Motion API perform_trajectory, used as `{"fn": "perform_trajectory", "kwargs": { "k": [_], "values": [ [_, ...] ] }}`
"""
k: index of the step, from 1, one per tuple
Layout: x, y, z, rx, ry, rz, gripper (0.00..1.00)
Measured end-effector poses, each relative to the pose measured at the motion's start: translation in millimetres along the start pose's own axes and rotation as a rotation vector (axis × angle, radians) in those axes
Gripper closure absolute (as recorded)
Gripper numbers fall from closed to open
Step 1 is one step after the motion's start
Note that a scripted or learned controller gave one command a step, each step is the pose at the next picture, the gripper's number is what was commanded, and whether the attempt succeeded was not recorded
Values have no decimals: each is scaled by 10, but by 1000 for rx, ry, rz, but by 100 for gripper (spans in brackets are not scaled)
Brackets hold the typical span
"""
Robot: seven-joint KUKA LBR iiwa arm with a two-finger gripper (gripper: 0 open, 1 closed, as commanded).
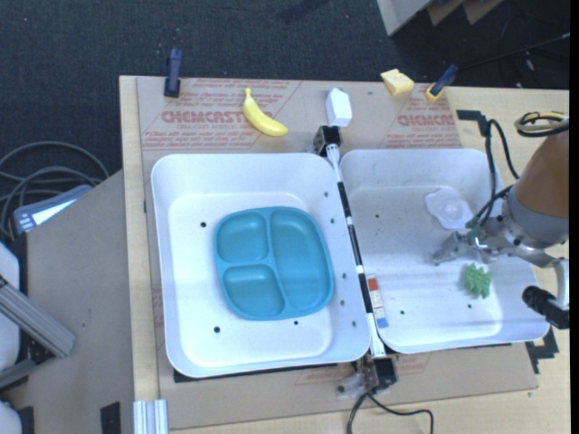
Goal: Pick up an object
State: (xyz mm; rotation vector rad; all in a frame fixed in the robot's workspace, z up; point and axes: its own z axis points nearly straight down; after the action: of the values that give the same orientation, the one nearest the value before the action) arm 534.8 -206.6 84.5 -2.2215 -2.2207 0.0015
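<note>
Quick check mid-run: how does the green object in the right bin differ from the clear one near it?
The green object is opaque, bright and lumpy; the clear object is see-through, rounded and hard to make out against the white. The green object lies nearer the front wall of the right bin, the clear object farther back. Both lie loose on the bin floor close to the gripper.

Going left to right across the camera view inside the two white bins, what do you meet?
Left bin → blue divided plate → right bin → gripper → green broccoli-like piece. A clear cup-like item sits above the gripper at much the same place across, so I leave it out.
</note>
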Motion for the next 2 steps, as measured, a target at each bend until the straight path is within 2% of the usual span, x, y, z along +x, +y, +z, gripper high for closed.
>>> {"fn": "perform_trajectory", "kwargs": {
  "k": [1, 2],
  "values": [
    [-14, -411, 2, 0, 1, 0, 0],
    [-13, -407, -97, -1, 0, 1, 100]
  ]
}}
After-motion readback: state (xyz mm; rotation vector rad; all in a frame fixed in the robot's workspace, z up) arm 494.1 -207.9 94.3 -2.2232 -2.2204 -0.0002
